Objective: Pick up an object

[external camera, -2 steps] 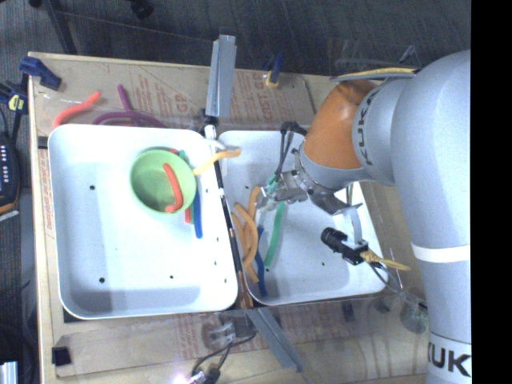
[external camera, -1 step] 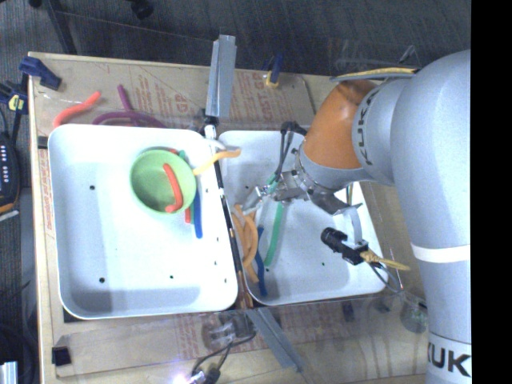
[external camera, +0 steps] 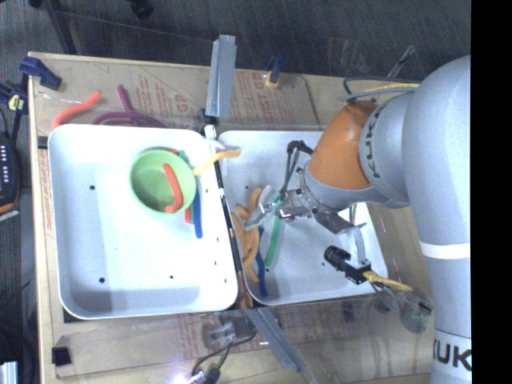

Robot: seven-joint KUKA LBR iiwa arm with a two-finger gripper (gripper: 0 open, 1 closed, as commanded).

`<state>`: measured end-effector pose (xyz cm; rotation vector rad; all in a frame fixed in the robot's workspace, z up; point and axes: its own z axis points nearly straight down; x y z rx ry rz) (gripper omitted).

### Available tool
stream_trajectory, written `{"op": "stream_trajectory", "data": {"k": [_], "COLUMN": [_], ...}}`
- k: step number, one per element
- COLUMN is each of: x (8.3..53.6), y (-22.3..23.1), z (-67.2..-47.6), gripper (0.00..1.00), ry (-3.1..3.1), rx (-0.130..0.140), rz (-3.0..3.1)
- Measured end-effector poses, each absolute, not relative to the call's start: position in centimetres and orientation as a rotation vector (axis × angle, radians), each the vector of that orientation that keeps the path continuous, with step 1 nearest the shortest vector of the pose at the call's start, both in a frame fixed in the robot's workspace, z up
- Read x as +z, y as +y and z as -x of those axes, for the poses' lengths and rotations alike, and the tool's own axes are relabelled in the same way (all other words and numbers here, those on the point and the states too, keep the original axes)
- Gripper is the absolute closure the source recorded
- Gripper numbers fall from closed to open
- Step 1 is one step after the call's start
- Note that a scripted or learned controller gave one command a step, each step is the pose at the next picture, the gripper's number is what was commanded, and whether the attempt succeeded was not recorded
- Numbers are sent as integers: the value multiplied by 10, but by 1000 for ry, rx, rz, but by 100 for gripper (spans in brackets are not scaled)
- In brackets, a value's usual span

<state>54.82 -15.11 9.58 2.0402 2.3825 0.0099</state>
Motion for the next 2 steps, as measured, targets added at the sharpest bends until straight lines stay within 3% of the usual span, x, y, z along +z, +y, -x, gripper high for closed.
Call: {"op": "stream_trajectory", "data": {"k": [1,2], "x": [107,224], "y": [-150,-125], "z": [-549,-562], "gripper": [100,100], "ry": [2394,2551], "rx": [9,0], "rz": [-2033,-1833]}}
